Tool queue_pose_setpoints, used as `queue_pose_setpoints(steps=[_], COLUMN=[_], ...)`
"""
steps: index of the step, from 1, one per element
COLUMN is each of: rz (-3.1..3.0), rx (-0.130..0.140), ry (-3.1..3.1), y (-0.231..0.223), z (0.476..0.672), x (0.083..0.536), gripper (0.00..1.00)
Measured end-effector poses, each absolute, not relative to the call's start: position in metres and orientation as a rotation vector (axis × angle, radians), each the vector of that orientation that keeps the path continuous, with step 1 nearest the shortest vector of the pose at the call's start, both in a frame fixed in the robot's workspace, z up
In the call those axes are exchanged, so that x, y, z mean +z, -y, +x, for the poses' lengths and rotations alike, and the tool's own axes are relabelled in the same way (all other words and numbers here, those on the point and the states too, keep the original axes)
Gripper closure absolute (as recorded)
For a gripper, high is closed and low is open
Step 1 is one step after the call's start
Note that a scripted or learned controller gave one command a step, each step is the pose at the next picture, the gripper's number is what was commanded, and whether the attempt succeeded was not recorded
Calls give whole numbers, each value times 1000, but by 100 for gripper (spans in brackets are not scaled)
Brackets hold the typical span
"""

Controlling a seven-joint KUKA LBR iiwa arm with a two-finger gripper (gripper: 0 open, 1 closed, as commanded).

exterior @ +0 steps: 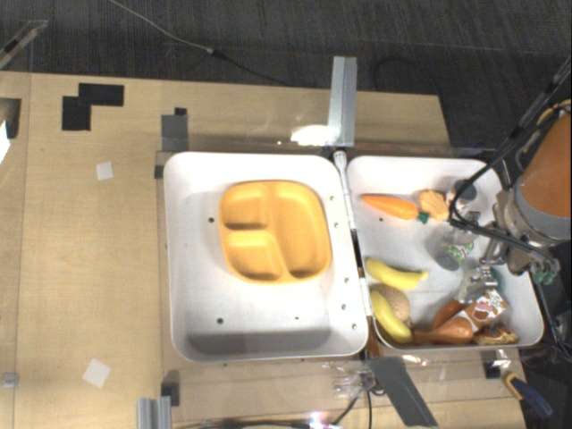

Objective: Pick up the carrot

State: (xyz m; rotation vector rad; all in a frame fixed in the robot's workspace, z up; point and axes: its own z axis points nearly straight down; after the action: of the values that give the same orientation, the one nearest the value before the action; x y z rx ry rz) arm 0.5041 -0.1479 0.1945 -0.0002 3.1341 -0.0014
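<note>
The long orange plastic carrot (390, 206) is lying untouched nr the far edge of the right white bin (534, 329), w/ open floor around it, while the metal claw (472, 262) is hovering beside the near-right clutter, grip state unreadable, so the pick isn't done yet.

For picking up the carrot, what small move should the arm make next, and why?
Probably a short move toward the bin's far-left part, to bring the end effector above the orange tapered carrot. The carrot lies alone near the far edge of the right white bin, while the end effector hangs closer to the near right side, beside the yellow bananas, apart from the carrot.
</note>
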Motion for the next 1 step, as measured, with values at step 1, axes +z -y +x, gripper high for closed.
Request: queue_pose_setpoints(steps=[1], rz=[294], rx=[0], ry=[-3118], y=[138], z=[562], x=[162], gripper=[0])
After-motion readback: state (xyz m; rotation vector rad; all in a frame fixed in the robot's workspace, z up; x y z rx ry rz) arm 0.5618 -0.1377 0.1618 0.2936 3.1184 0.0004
